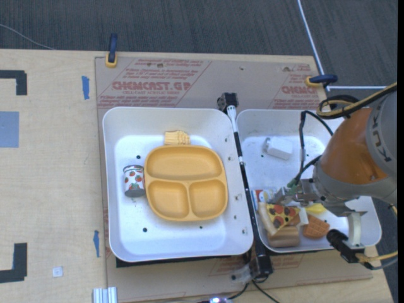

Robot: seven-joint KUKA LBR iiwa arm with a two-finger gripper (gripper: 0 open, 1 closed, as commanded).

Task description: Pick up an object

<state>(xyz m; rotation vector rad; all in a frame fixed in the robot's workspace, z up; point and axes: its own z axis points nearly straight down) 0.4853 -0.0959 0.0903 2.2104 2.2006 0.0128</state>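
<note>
the gripper (pixel 291 196) is down low in the right bin (pixel 252 145), right over the pile of toy food at that bin's near end, and honestly i can't tell if it's open or closed from this angle since the wrist covers most of it. directly under and just in front of it sits a pizza slice (pixel 282 214) lying on a bread-looking block (pixel 283 236), with an orange croissant-ish piece (pixel 316 228) just to its side and a bit of yellow (pixel 315 209) tucked by the wrist. a small white piece (pixel 278 149) lies well behind it, toward the far end of the bin. over in the left bin (pixel 113 188), well away from the gripper, there's a yellow divided plate (pixel 185 182), a little printed can (pixel 133 181) and a small yellow toy (pixel 177 137). my take: go for the pizza slice since it's closest, come straight down, and center on one item so the neighbours don't get pinched along with it.
</note>
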